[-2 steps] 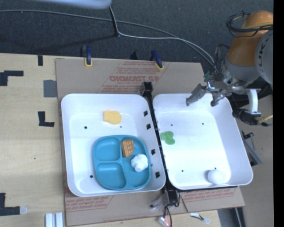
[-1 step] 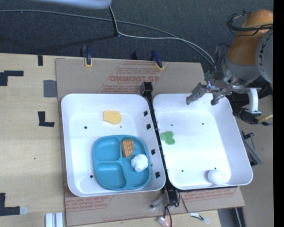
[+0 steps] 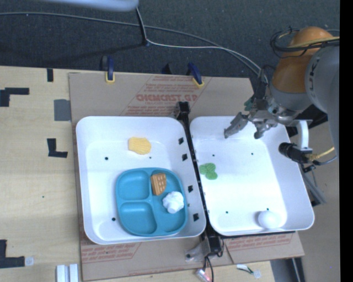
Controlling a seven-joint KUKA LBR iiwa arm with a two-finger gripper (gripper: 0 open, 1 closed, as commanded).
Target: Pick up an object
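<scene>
Over the right bin point(image 3: 287, 165), the gripper point(image 3: 245, 132) hangs with fingers spread wide and empty, approach step in hand; next, descend onto a target, the green piece point(image 3: 208, 171) or white ball point(image 3: 269, 219).

Even, fairly bright overhead light here, and the two white bins point(image 3: 248, 165) come close to washing out. Shadows are soft and short beneath the gripper point(image 3: 245, 128). The picture is grainy and low in detail; a pale smear at top left point(image 3: 94, 3) is perhaps out of focus.
</scene>
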